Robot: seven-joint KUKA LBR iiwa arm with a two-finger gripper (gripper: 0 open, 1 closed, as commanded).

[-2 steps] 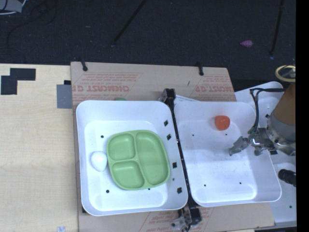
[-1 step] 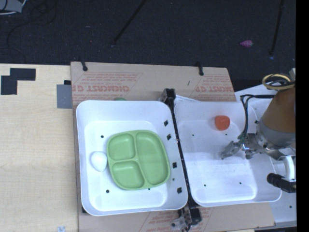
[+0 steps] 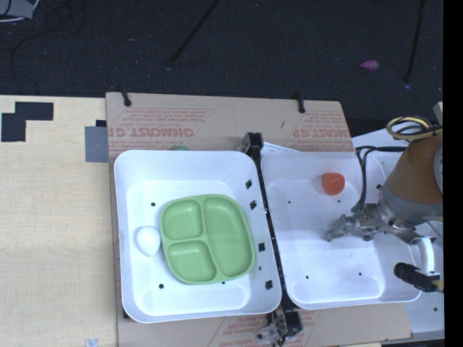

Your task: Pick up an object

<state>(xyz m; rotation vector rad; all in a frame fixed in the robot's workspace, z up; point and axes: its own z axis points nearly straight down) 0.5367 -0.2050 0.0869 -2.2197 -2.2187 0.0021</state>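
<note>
Tool (image 3: 346,228) low in right bin (image 3: 318,295), grip state unclear; orange object (image 3: 333,183) lies apart, nearby.

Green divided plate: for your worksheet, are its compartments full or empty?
Empty: all three compartments of the green divided plate show bare green. The white egg lies beside it.

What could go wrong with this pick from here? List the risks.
1. The hand sits low in the right bin, apart from the orange object; closing here would likely grab nothing.
2. The orange object looks small and rounded, so it may roll away if nudged.
3. The white egg-shaped object lies against the green divided plate in the left bin, leaving little room for a grasp.
</note>
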